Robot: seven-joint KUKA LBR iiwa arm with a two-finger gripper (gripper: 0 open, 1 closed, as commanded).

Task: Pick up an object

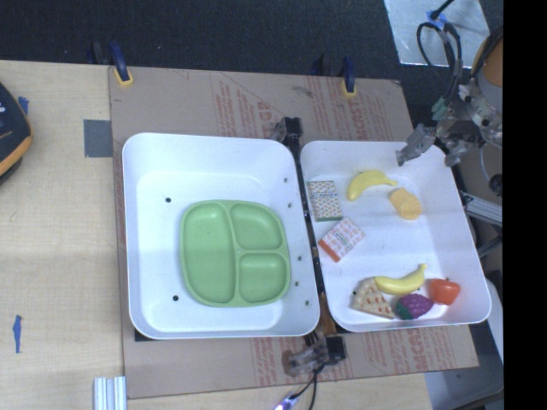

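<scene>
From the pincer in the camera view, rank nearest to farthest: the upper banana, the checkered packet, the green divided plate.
Pincer sits over the right bin's far right corner.
1. Upper banana, far part of the right bin.
2. Checkered packet, by the right bin's left wall.
3. Green divided plate, left bin.

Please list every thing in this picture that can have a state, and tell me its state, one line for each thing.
gripper: above the right bin's far edge, holding nothing.
green plate: flat in the left bin, nothing in its compartments.
upper banana: lying loose in the right bin.
lower banana: resting by the tomato.
tomato: at the bin's near corner.
small box: lying flat, tilted.
patterned card: lying flat.
</scene>
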